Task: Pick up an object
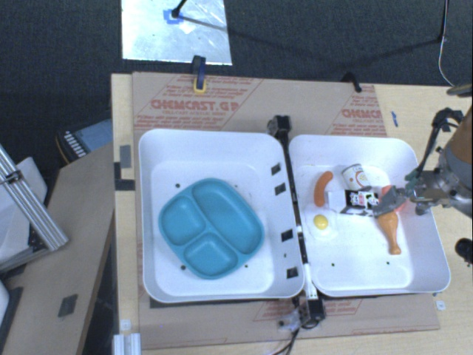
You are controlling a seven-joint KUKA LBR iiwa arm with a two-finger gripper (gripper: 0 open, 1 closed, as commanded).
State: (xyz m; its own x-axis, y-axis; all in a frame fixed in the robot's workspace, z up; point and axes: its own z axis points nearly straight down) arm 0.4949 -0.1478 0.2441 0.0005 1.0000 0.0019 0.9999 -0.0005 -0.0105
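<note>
My gripper [387,200] reaches in from the right and hangs low over the right bin [432,276]. It sits at the upper end of an orange toy drumstick [394,237], which lies pointing toward the bin's front. Just left of the gripper is a small black-and-white carton [358,200], with a white can [355,175] behind it. An orange sausage [322,187] and a toy fried egg [321,222] lie near the bin's left wall. Whether anything is held is hidden by the gripper body.
The left bin [157,157] holds a blue divided plate [211,226]. A black hinge strip [290,198] runs between the two bins. Both bins rest on a cardboard sheet [244,98]. A metal plate [175,21] lies at the back.
</note>
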